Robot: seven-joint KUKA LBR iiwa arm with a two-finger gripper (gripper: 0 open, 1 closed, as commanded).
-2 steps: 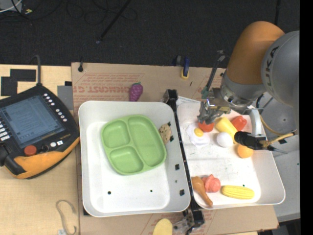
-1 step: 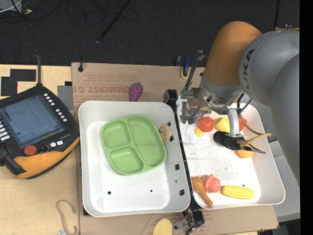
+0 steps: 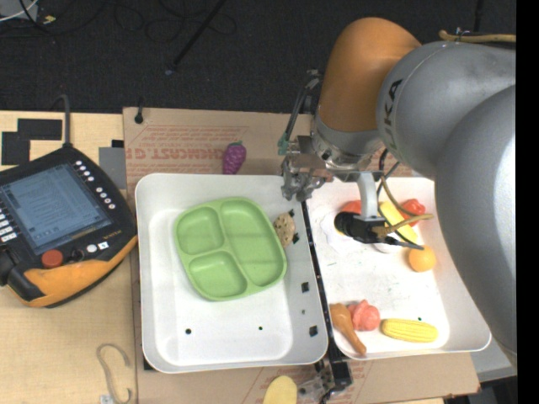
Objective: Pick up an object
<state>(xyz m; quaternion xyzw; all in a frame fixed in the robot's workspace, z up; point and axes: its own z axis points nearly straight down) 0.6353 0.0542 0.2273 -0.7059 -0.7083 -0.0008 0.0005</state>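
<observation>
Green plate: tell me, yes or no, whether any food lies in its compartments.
No. The green plate sits bare in the left bin; the speckled cookie lies just off its right edge.

The claw (image 3: pixel 299 183) hangs over the back of the seam between the two bins. Left of it, a divided plate (image 3: pixel 227 247) lies in the left bin (image 3: pixel 168 326); right of it, toy foods (image 3: pixel 396 331) sit in the right bin (image 3: pixel 463 331); a cookie (image 3: pixel 285 228) lies just before it

bright, even overhead light, soft shadows, white bins (image 3: pixel 168 326) slightly glaring, sharp focus, dark background.
</observation>
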